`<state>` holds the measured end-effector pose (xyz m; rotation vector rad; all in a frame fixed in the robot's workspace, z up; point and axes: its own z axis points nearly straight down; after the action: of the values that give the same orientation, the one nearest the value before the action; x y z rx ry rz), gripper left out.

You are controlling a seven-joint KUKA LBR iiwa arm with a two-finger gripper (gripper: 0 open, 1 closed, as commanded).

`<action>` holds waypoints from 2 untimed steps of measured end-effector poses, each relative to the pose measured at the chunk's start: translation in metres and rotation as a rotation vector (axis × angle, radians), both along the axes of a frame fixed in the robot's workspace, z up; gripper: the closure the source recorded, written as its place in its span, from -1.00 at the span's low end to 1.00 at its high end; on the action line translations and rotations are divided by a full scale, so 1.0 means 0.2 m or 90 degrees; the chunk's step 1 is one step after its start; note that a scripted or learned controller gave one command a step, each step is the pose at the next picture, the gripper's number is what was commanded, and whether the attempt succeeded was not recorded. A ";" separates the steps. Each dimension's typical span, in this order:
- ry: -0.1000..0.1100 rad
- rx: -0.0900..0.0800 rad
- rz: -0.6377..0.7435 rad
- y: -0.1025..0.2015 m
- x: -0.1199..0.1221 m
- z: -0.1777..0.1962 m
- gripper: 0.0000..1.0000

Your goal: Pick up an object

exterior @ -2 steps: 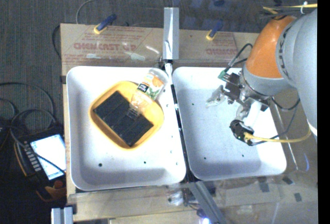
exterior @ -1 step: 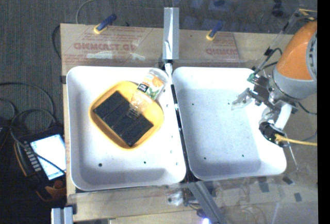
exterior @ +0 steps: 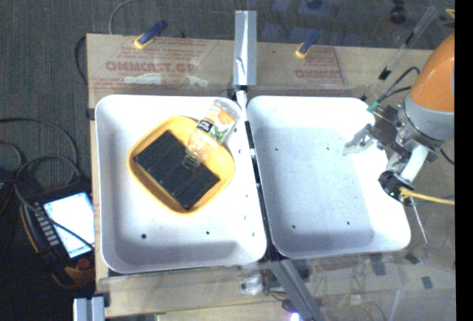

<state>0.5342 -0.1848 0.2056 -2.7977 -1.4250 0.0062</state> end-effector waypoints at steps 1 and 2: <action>-0.001 -0.003 -0.157 -0.03 0.00 0.86 -1.00; 0.002 0.001 -0.111 0.27 -0.20 -0.51 -1.00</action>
<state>0.4938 -0.1318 0.1037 -2.9072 -1.1758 0.0097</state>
